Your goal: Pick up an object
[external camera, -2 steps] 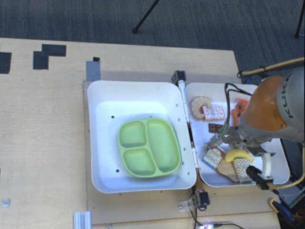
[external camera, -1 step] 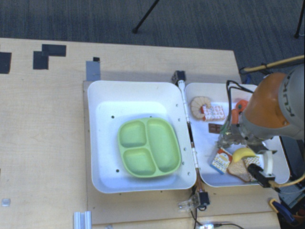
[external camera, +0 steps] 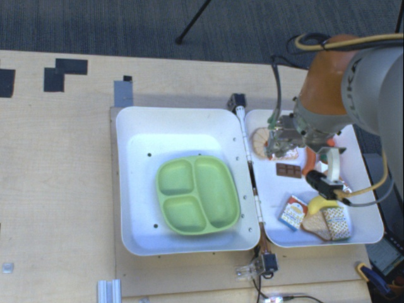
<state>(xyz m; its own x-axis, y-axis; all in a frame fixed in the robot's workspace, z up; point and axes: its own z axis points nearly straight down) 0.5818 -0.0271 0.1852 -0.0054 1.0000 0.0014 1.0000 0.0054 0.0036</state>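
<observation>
Light wooden table (external camera: 57,188) with two white bins side by side. Left bin (external camera: 136,169): a green divided plate (external camera: 197,194) in the middle. Right bin (external camera: 366,223): small food items, with a brown chocolate bar (external camera: 289,170) at centre, a banana (external camera: 323,204) and a small carton (external camera: 293,212) toward the near edge. Tool (external camera: 281,145) low over the far left corner of the right bin, beside a round cookie (external camera: 259,141); grip state impossible to tell.

Bright even overhead light, soft shadows, mild glare on white bins (external camera: 126,169), slightly soft focus
</observation>
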